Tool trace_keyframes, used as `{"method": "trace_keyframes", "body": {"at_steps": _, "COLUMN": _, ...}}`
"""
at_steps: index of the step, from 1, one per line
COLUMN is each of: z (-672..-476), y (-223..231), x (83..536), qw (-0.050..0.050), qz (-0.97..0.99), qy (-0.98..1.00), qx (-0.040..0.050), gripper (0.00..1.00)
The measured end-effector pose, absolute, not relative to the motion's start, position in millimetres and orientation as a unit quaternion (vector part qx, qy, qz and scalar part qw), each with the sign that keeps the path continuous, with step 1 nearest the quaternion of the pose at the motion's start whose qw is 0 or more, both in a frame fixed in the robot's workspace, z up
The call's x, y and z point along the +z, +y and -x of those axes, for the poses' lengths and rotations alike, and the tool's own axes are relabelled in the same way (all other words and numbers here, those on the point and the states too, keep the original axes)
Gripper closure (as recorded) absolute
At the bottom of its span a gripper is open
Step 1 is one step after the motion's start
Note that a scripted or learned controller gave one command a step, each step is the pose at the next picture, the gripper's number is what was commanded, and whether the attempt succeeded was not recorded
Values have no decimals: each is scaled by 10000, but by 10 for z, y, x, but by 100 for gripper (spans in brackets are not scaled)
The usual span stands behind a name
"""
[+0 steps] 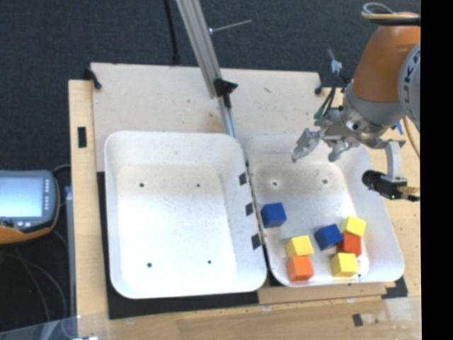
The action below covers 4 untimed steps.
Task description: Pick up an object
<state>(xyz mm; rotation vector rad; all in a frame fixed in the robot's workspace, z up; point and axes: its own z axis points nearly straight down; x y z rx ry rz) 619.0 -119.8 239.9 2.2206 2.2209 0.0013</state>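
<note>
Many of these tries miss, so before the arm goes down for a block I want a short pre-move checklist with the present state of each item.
1. Blocks within the right bin: ok, all seven sit near its front edge.
2. Gripper free of any block: ok, it hangs above the bin's far end with nothing between the fingers.
3. Fingers spread: ok, they look apart.
4. An isolated target: ok, the blue block by the left wall stands apart from the rest.
5. Space around the clustered blocks: not ok, the red block touches its neighbours.
6. Height above the bin floor: cannot tell.
</note>
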Motion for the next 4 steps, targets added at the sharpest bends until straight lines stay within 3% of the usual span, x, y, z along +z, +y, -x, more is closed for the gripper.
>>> {"method": "trace_keyframes", "body": {"at_steps": 1, "z": -6348, "y": -712, "x": 2196, "qw": -11, "qz": -7049, "qy": 7093, "qx": -3, "gripper": 0}}
{"method": "trace_keyframes", "body": {"at_steps": 2, "z": -6601, "y": -1252, "x": 3991, "qw": 53, "qz": -7083, "qy": 7059, "qx": 27, "gripper": 0}}
{"method": "trace_keyframes", "body": {"at_steps": 3, "z": -6793, "y": -1696, "x": 3082, "qw": -17, "qz": -7086, "qy": 7056, "qx": -31, "gripper": 0}}
{"method": "trace_keyframes", "body": {"at_steps": 4, "z": -6802, "y": -1739, "x": 2966, "qw": 5, "qz": -7078, "qy": 7064, "qx": -11, "gripper": 0}}
